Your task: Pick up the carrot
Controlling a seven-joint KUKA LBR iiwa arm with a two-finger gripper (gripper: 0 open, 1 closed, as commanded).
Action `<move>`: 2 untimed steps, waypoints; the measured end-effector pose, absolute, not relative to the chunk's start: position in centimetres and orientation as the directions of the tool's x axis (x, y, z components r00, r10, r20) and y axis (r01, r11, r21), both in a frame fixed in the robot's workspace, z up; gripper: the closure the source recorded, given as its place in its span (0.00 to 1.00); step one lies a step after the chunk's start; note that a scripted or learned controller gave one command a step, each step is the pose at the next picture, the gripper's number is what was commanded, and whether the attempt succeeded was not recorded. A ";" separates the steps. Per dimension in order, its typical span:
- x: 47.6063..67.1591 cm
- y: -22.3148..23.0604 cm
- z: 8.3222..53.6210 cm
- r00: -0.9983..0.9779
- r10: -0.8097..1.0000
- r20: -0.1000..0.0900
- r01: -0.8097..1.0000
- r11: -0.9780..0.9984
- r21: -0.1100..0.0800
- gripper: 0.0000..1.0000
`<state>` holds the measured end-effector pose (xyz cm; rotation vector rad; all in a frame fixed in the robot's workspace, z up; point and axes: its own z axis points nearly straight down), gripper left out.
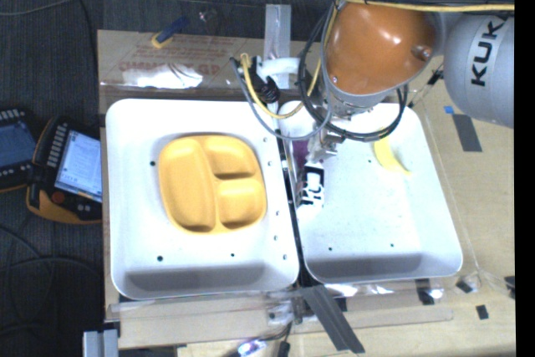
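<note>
Yellow divided tray (213, 184), one, in left bin (125, 180).

This is a robot laboratory: a KUKA arm (481, 63) with loose cables (276, 100) over two white bins (134, 263), a teach pendant (63, 171) left on dark carpet.

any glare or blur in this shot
Camera view: soft overall, fine detail slightly blurred; a bright highlight glints on the arm's orange band; the white bins look near overexposed; the hand reads as a dark, indistinct patch.
</note>
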<state>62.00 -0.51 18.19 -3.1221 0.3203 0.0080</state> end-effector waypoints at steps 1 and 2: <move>62.0 -0.5 18.2 0.979 -0.203 -0.005 -0.203 -0.979 -0.002 0.00; 58.0 8.9 18.2 0.980 -0.198 -0.008 -0.198 -0.980 -0.006 0.00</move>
